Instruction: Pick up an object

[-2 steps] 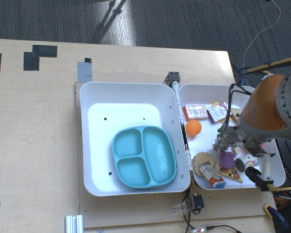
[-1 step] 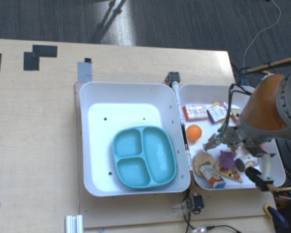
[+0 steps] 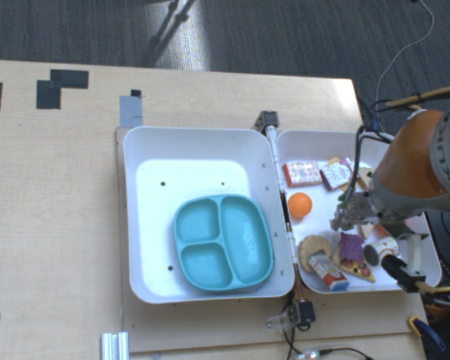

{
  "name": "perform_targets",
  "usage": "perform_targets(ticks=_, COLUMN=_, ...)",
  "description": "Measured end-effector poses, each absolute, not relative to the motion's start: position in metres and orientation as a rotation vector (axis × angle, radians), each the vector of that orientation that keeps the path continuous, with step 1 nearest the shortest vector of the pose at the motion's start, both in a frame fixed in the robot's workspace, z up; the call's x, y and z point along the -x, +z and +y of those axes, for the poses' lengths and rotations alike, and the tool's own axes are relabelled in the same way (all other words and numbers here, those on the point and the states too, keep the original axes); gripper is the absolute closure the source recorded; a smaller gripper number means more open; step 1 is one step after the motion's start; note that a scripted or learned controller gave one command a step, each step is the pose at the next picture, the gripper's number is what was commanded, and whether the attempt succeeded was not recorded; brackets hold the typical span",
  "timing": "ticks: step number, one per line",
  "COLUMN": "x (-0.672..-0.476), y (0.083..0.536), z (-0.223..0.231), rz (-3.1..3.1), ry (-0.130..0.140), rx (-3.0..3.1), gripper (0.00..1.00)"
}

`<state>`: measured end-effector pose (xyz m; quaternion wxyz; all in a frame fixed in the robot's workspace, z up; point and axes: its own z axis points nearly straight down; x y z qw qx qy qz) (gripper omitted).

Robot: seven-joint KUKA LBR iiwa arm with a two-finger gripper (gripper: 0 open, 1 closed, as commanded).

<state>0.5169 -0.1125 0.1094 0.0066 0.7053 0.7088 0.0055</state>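
At the lower right of the frame, the gripper hangs low in the right bin above a purple item — whether its fingers grip anything I cannot tell — so the pick looks unfinished.

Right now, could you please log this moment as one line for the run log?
arm: over right bin | gripper: above purple object, nothing seen held | orange ball: in right bin | blue tray: in left bin
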Motion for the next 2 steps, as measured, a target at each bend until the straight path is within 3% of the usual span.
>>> perform_targets(ticks=1, x=-0.517, y=0.109, z=-0.113, rz=2.218, ry=0.017, rx=-2.206, gripper=0.00)
perform_targets(ticks=2, x=-0.490, y=0.088, z=-0.088, rz=2.212, ry=0.010, rx=-2.213, gripper=0.00)
